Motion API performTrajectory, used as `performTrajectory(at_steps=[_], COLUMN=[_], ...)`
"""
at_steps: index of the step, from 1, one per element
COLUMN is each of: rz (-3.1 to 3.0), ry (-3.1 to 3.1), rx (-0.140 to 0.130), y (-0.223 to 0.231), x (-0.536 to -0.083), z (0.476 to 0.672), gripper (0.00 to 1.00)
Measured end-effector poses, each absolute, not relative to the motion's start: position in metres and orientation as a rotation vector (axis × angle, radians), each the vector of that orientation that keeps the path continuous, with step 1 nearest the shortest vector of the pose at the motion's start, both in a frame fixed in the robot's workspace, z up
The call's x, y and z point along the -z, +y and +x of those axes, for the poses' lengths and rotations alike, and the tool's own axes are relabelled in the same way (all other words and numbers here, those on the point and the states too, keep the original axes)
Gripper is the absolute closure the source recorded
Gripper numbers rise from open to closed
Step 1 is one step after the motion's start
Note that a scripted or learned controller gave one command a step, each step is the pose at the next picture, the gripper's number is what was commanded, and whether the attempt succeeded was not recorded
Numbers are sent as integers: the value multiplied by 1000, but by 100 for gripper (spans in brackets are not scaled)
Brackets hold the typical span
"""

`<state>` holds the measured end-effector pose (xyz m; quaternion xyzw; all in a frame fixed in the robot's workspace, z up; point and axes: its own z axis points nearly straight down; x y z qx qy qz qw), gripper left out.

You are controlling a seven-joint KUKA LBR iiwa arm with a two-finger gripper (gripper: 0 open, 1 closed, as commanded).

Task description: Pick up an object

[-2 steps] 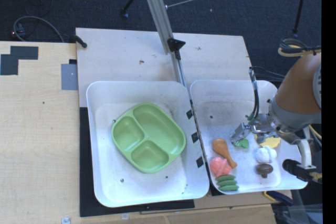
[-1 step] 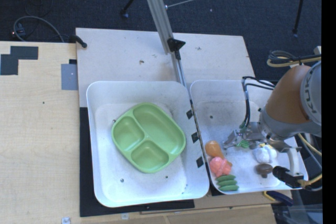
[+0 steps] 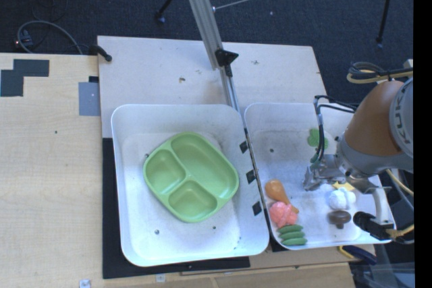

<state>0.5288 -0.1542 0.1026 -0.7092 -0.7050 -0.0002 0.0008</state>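
Observation:
My gripper (image 3: 313, 179) reaches down into the right bin (image 3: 283, 123) near its middle, with the grey and orange arm (image 3: 375, 131) behind it at the right. Just right of the gripper lies a white object (image 3: 339, 199), and a brown one (image 3: 339, 217) sits below that. An orange piece (image 3: 275, 190), a pink piece (image 3: 283, 214) and a green pod (image 3: 291, 234) lie along the bin's front left. A small green item (image 3: 313, 138) rests behind the gripper, partly hidden by a cable. Nothing is visibly held.
The left bin (image 3: 128, 145) holds a green divided plate (image 3: 190, 176). A metal pole (image 3: 206, 13) slants down to the divider between the bins. Black cables (image 3: 324, 108) loop over the right bin's back right corner.

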Motion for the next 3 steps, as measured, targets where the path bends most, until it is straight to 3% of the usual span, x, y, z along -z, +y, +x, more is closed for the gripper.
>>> performTrajectory(at_steps=[3], rz=[-2222], ry=[-2226], rx=[3], y=[-165], x=[-277], z=[531], gripper=[100])
